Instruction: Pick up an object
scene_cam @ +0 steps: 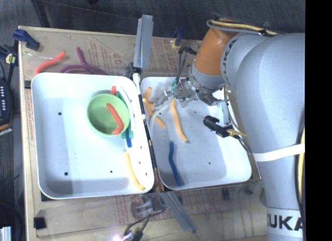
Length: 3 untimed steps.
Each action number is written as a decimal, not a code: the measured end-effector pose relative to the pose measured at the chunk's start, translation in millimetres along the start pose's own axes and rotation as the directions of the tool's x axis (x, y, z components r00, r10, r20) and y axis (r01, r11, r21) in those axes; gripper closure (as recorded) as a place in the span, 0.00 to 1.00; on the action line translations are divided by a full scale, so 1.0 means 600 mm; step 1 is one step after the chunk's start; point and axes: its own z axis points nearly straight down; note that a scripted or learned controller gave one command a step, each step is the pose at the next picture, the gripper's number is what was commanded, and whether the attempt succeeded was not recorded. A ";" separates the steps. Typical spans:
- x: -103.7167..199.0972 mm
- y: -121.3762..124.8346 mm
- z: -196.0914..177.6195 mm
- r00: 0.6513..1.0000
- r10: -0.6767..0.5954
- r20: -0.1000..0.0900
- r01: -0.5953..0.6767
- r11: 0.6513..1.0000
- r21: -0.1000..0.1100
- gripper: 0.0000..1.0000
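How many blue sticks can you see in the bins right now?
2. One blue stick lies in the right bin, near its front. A shorter blue piece sits in the left bin beside the green bowl. The arm may hide more.

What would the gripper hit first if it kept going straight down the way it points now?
Probably the orange strip lying just below the gripper in the right bin, or the bare bin floor beside it. Depth is hard to judge from this slanted view.
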 end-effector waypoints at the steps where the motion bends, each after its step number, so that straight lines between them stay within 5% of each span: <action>1: -0.033 -0.065 0.031 1.000 0.017 0.002 -0.017 1.000 0.001 0.00; 2: -0.033 -0.065 0.015 1.000 0.013 0.004 -0.013 1.000 0.003 1.00; 3: 0.015 -0.004 -0.128 0.980 -0.198 0.002 0.198 0.980 -0.002 1.00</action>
